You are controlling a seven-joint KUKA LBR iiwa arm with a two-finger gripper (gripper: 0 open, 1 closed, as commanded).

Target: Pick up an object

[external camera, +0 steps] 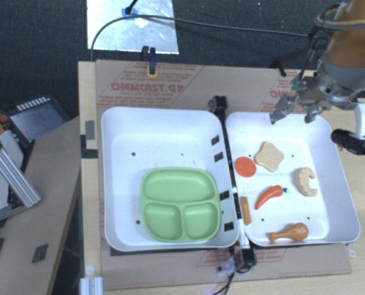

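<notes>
White plastic is noted for both shallow bins on the desk [59, 158], set side by side. The left bin [118, 128] is occupied by a green divided tray [180, 203] with three compartments, placed toward the bin's 5 o'clock corner. In the right bin [339, 195], six small toy foods are spread apart: a tan bread slice [269, 157] near centre, a red round slice [245, 166] just at its 8 o'clock, a pale curled piece [305, 182] at 4 o'clock of the bread, a red chilli [269, 196] below, an orange stick [245, 210] along the bin's left wall, and a brown drumstick [289, 232] at the 6 o'clock edge. The hand [291, 114] is seen over the right bin's 12 o'clock rim, its two fingers spread apart with nothing between them, well apart from every item. The grey arm with its orange band [354, 26] is seen at 1 o'clock of the right bin.
</notes>
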